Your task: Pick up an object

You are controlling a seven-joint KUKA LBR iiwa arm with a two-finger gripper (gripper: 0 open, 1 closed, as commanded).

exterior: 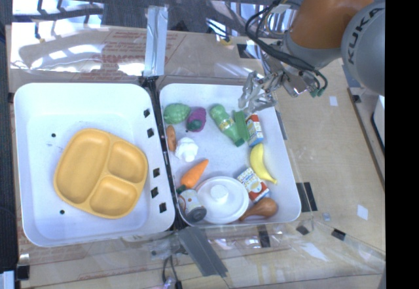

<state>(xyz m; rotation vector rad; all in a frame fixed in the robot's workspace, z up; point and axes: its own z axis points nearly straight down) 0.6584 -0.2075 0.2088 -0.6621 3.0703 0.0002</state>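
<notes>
1. The gripper [255, 96] is seen at the upper right of the frame, hanging over the upper right corner of the right bin [283, 143], with the grey arm and its orange band reaching in from the right.
2. How far the gripper is parted cannot be told, and nothing is seen held in it.
3. A green bottle [228, 124] lies just below and left of the gripper, its long axis running from upper left to lower right.
4. A banana [260, 163] is placed near the bin's right wall, its long axis nearly vertical in the frame.
5. A carrot [195, 173] points toward the upper right, beside a white lid [221, 199].
6. A yellow divided plate [99, 172] rests in the left bin [33, 111].
</notes>
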